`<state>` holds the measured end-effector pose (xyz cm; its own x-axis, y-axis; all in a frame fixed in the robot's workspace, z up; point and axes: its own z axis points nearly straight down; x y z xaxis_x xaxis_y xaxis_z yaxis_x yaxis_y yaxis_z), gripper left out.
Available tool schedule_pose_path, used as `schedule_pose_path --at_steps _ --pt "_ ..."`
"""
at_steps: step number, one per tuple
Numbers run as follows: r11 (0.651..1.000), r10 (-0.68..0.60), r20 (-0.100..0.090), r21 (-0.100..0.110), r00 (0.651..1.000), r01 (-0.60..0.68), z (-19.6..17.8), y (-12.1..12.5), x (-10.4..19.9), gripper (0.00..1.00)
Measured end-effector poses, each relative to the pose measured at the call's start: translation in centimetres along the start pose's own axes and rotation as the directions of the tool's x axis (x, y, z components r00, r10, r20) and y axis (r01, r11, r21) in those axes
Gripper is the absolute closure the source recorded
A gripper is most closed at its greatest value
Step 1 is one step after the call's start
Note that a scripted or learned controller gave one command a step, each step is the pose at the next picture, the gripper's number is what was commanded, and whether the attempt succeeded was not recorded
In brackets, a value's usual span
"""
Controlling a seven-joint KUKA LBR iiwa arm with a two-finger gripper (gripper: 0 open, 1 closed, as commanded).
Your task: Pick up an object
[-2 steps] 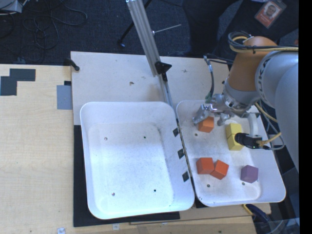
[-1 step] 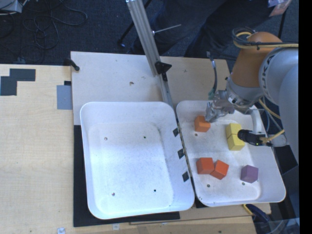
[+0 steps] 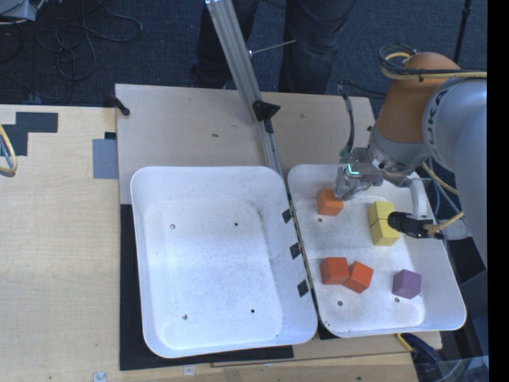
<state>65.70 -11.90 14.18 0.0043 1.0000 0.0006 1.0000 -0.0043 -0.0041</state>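
Observation:
My gripper [image 3: 344,191] hangs low over the far part of the right bin [image 3: 445,315], right beside a small orange block [image 3: 329,204] that lies just to its lower left. The fingers point down at the block's upper right edge. A yellow block [image 3: 382,222] lies to the right of the gripper. Near the bin's front sit a red-orange block [image 3: 334,270] and another orange block [image 3: 359,277], touching each other, and a purple block [image 3: 406,283] further right.
The left bin [image 3: 159,189] adjoins the right one, with black clips along their shared edge. A slanted metal bar [image 3: 238,62] runs from the top down to the bins' far joint. The grey arm with its orange band [image 3: 413,94] fills the upper right.

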Motion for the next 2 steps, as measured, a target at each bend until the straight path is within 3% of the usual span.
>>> schedule_pose_path --at_steps 1,2 --pt "1.000 -0.008 -0.003 0.003 1.000 0.008 -0.5 0.9 2.0 0.00" --pt "1.000 -0.009 0.005 -0.003 1.000 0.009 5.4 1.0 2.0 0.00"
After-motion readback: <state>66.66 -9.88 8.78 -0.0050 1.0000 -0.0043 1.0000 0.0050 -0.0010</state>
